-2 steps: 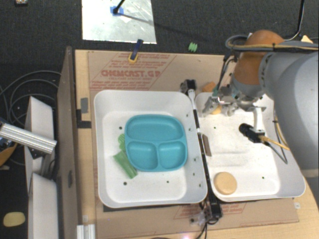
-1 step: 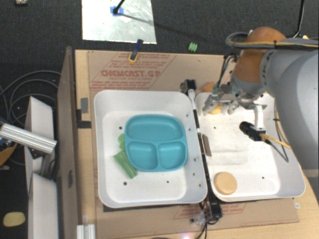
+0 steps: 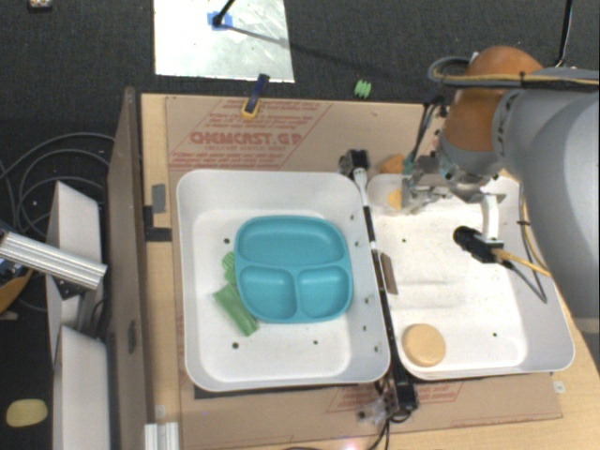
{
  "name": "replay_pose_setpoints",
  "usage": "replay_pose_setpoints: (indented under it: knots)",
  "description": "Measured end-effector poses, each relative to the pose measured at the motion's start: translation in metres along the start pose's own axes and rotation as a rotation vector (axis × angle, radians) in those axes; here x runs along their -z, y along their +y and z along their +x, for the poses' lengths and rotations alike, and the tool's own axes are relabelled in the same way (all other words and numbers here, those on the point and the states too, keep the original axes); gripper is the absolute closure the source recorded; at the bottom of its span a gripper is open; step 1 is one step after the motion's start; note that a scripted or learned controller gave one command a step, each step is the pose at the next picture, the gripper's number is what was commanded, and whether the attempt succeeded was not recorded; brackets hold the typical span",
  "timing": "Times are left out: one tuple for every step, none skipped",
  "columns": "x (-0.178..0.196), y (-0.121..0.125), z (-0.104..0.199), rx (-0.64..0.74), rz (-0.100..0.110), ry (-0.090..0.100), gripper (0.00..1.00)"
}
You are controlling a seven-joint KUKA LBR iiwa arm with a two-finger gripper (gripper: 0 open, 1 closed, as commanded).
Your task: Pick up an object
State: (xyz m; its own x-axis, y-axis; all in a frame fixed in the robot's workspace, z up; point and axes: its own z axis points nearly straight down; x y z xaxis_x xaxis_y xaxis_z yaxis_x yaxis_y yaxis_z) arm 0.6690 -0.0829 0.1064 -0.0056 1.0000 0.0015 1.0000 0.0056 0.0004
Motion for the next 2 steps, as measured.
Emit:
replay_pose_setpoints:
  knots:
    - [-0.001,-0.002,-0.004,-0.001,0.009,-0.006,0.00]
    - [-0.015,-0.004,-0.007,-0.005,0.015,-0.005,0.00]
